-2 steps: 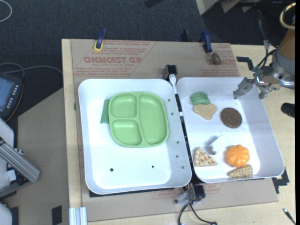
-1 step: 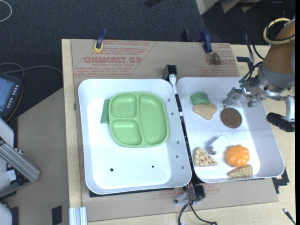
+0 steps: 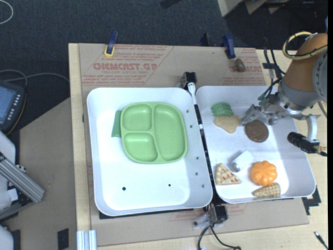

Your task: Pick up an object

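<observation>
My gripper (image 3: pixel 264 114) hangs over the far side of the right bin (image 3: pixel 302 165), its fingers spread open with nothing between them. Just in front of it lies a brown round cookie (image 3: pixel 256 132). To its left are a tan biscuit (image 3: pixel 227 123) and a green leafy piece (image 3: pixel 222 109). Nearer the front of the bin sit an orange pumpkin (image 3: pixel 264 172), a pizza slice (image 3: pixel 227 175), a small grey-white block (image 3: pixel 240 160) and a ridged yellow piece (image 3: pixel 267 191).
The left bin (image 3: pixel 104 155) holds a green divided plate (image 3: pixel 154 132). A raised divider (image 3: pixel 200 134) runs between the two bins. A black part of the arm (image 3: pixel 304 142) juts over the right bin's right side. Clamps sit at the bench's back edge.
</observation>
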You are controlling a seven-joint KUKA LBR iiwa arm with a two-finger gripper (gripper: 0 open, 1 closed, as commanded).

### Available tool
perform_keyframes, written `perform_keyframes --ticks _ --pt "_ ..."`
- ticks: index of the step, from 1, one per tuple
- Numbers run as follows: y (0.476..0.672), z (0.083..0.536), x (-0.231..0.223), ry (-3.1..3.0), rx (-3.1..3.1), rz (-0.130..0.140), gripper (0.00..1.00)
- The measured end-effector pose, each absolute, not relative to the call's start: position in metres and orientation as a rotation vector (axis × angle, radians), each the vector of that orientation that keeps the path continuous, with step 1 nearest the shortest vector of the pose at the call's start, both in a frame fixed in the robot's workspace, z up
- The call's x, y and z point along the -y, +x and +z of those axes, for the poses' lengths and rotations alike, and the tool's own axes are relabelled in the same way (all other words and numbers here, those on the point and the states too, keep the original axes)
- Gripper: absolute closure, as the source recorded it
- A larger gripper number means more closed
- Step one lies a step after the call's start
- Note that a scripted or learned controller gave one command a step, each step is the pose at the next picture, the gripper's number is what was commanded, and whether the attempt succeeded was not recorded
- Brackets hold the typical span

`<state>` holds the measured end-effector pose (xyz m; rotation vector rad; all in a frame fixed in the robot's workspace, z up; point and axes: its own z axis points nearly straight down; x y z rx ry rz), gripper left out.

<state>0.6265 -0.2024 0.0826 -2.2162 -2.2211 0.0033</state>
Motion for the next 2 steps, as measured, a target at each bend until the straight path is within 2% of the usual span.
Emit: perform_keyframes --ticks 1,2 --pt "0.628 0.096 0.203 -2.220 2.224 -0.001 1.00" --pt "0.629 0.154 0.193 -2.224 2.227 -0.004 1.00"
